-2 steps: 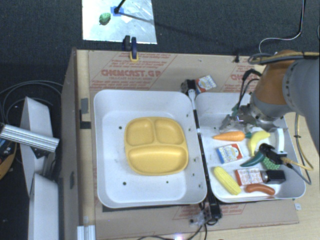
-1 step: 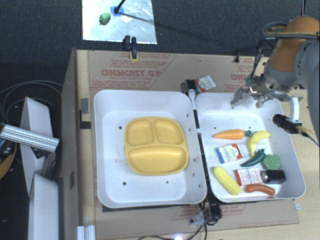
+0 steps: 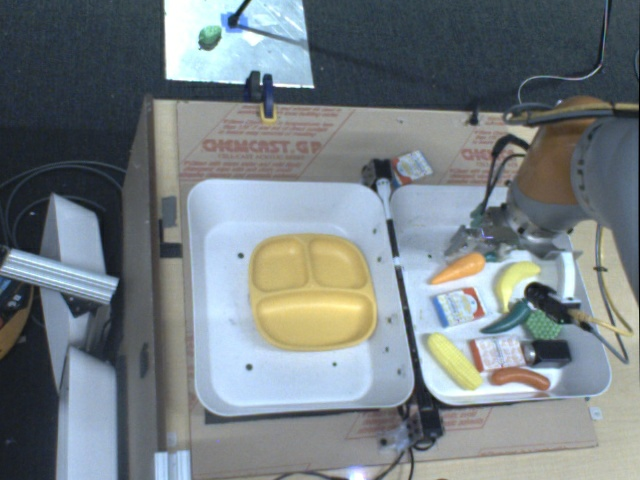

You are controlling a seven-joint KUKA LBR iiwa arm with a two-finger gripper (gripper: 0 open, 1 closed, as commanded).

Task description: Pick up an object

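My gripper (image 3: 479, 239) hangs low over the back of the right bin (image 3: 590, 363), just behind and above an orange carrot (image 3: 458, 267). Nothing shows as held in it. A yellow banana (image 3: 515, 280) lies to the carrot's right. In front of them are a small orange-and-blue box (image 3: 458, 306), a green pepper (image 3: 508, 319), a corn cob (image 3: 452, 360), a red-and-white packet (image 3: 496, 352) and a brown sausage (image 3: 518, 377).
The left bin (image 3: 215, 268) holds a yellow divided plate (image 3: 312, 291). A black item (image 3: 551, 351) and a green textured piece (image 3: 545, 324) sit at the right bin's right side. A small packet (image 3: 411, 167) lies on the cardboard behind the bins.
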